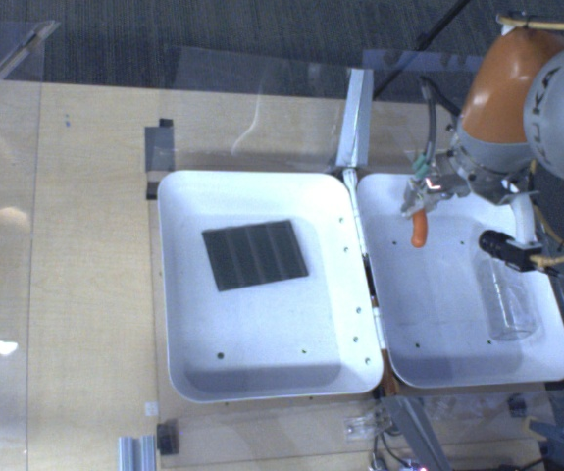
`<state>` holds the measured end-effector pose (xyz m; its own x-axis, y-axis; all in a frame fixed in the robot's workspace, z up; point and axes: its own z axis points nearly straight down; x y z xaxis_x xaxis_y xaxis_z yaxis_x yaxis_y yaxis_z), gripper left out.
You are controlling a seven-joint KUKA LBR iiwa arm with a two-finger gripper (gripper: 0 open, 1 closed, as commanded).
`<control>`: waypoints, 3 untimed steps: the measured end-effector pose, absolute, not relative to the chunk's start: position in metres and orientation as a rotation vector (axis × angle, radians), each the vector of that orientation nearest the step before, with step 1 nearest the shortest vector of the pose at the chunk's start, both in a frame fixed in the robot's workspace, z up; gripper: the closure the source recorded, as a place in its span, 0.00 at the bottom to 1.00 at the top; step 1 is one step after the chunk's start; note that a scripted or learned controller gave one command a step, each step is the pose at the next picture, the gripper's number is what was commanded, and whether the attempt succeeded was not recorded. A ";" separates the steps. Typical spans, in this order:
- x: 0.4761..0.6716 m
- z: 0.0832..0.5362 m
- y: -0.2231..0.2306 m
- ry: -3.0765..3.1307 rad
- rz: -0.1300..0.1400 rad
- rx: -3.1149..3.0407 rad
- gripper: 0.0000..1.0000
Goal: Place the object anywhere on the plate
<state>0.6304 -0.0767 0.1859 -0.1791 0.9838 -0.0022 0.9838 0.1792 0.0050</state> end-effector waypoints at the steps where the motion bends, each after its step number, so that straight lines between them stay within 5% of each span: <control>1: 0.647 0.288 -0.007 2.166 0.008 2.268 1.00; 2: 0.613 0.315 0.061 1.890 0.005 2.507 1.00; 3: 0.644 0.375 0.052 2.283 0.009 2.150 1.00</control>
<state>0.6440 0.0524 0.3745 -0.0597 0.9982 -0.0003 0.9982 0.0597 0.0081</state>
